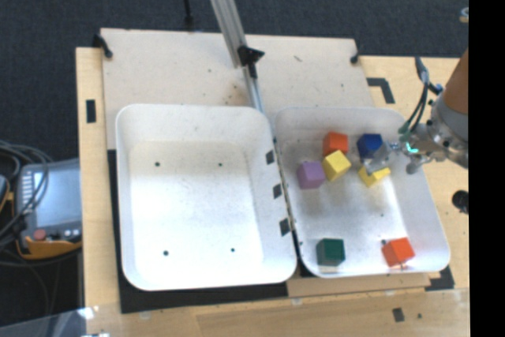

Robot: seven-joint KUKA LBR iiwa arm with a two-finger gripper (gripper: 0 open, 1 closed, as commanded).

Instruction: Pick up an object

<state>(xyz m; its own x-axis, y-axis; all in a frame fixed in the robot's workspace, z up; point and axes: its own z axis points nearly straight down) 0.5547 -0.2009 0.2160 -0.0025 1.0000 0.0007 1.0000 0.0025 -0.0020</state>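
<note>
The right bin (418, 205) holds several small blocks. An orange block (336, 143), a blue block (369, 145), a yellow block (337, 164) and a purple block (310, 174) cluster near its far side. A second yellow block (375, 175) lies tilted just right of them. A green block (331, 252) and another orange block (398, 251) sit near the front wall. My gripper (384, 161) reaches in from the right and hangs low over the tilted yellow block, right beside the blue one. Nothing is visibly held.
The left bin (197, 197) stands beside the right one, with a shared divider (280, 185) between them. A slanted metal pole (225, 8) rises behind the bins. A grey device with cables (47, 205) sits off the bench at the left.
</note>
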